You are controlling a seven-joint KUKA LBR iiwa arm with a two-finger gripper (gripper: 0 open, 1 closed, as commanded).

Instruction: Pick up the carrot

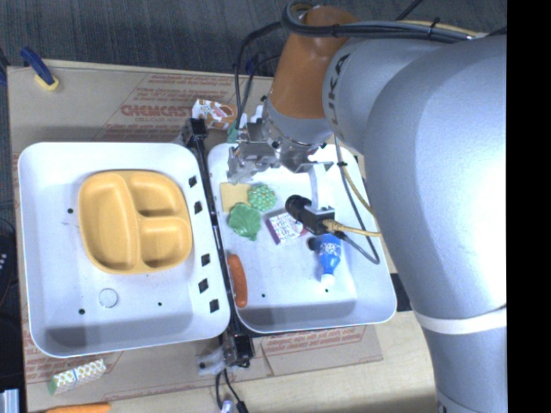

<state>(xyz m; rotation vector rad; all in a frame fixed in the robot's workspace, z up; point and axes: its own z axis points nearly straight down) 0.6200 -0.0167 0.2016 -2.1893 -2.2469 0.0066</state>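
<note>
The carrot (238, 280) is a small orange stick lying lengthwise against the left wall of the right bin (370, 304), near its front corner. My gripper (244, 163) hangs over the far left part of that bin, above a yellow cheese slice (232, 195) and well behind the carrot. Nothing shows in its grasp.
Also in the right bin are two green leafy pieces (246, 220) (262, 198), a purple-white packet (282, 227) and a blue tube (328, 259). The left bin (34, 231) holds a yellow divided plate (135, 220). A small wrapper (213, 110) lies on the cardboard behind the bins.
</note>
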